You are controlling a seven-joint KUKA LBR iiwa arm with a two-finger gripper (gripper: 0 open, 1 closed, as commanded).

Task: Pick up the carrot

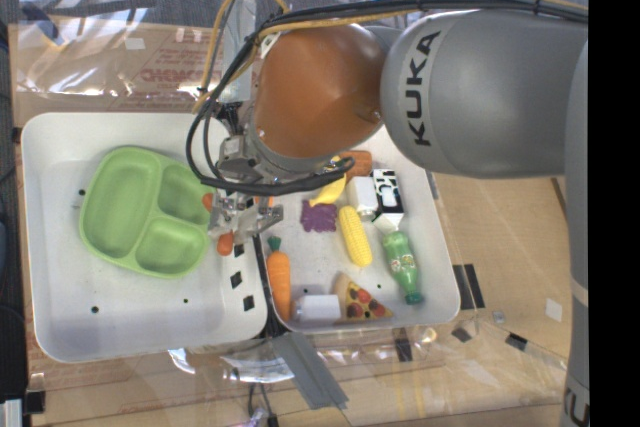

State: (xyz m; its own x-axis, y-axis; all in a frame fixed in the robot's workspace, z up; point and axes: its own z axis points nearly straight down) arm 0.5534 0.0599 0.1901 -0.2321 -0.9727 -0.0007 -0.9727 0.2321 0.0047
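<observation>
While hanging over the ridge between the two bins, tool [243,218] seen low under the orange band [315,95] of the arm [480,95], at about 9 o'clock from the arm's grey bulk; finger spacing not readable from this angle, so cannot tell whether wide, narrow or holding anything.

Carrot [279,281]: orange, lying lengthwise along the left wall of the right bin [447,265], at 5 o'clock from the tool and near it, apart from the tool, leafy end not made out.

Right bin, further contents:
- corn cob [355,235], yellow, near centre, at 2 o'clock from the carrot.
- green bottle [402,265], at 4 o'clock from the corn, just beside it.
- purple piece [320,215], at 9 o'clock from the corn.
- pizza slice [362,301], near the front wall, at 3 o'clock from the carrot's lower end.
- white block [315,307], just beside the pizza slice at its 9 o'clock.
- black-and-white carton [386,193], at 12 o'clock from the bottle.
- yellow banana-like piece [332,189], partly under the arm.

Left bin [60,315]: green divided plate [140,210], three compartments, at 9 o'clock from the tool. Small red-orange item [226,243] at the plate's right edge, kind not clear.

Worktop [500,355]: tan, with clear plastic sheeting [120,65] at 12 o'clock of the left bin.
</observation>
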